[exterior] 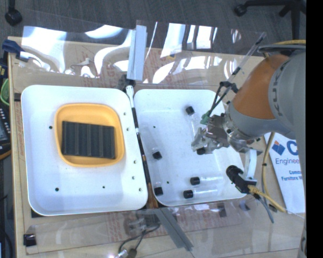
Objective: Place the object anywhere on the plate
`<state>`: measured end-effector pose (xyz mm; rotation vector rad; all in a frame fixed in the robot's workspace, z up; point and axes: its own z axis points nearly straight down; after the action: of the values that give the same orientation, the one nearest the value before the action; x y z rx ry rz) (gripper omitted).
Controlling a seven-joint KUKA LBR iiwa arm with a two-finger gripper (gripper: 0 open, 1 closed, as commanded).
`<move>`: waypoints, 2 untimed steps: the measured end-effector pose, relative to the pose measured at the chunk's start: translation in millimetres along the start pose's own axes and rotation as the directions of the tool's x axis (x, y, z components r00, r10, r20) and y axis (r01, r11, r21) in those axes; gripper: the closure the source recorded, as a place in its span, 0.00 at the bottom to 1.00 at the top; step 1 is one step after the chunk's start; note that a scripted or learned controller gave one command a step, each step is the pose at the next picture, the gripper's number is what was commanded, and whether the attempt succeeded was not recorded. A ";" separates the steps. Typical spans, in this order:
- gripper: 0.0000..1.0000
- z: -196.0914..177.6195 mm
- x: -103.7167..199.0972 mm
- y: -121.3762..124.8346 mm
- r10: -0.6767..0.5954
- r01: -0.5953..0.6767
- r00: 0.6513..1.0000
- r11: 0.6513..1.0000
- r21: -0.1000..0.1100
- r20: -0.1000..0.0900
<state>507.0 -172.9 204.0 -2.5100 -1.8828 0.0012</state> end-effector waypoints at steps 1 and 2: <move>1.00 29.2 69.6 -52.9 -0.120 0.120 0.993 0.993 0.004 0.002; 1.00 -13.8 131.2 13.0 -0.166 0.166 0.986 0.986 0.000 0.002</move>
<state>556.2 -50.6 218.1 -2.3445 -2.0863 0.0032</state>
